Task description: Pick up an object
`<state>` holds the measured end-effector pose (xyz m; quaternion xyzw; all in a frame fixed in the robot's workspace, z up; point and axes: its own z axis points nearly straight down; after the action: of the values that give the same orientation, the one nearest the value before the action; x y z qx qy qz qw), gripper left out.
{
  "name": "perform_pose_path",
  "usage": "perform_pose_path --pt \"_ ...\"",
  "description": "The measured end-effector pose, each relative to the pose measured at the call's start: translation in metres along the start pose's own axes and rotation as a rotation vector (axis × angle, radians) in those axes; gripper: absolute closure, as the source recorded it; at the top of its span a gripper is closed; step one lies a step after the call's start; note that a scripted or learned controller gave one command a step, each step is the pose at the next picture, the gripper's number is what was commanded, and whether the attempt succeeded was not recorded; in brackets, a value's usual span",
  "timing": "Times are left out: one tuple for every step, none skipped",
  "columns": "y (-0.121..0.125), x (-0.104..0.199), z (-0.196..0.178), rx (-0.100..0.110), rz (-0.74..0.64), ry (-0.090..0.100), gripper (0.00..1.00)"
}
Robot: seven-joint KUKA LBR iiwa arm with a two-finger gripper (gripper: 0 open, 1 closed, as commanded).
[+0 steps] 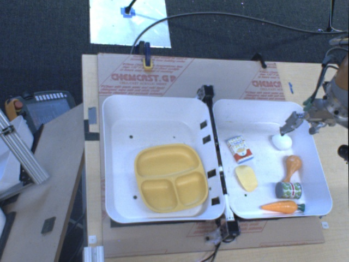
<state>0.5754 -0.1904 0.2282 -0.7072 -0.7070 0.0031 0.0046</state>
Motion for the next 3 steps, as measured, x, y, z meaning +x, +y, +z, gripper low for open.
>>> perform_pose_path --pt "0.003 0.001 -0.008 -0.012 -0.003 -0.003 0.00" --pt "0.006 0.005 0.054 -0.009 -0.002 -0.001 0.00" --pt "0.014 0.005 0.114 -0.010 -0.002 -0.002 0.00"
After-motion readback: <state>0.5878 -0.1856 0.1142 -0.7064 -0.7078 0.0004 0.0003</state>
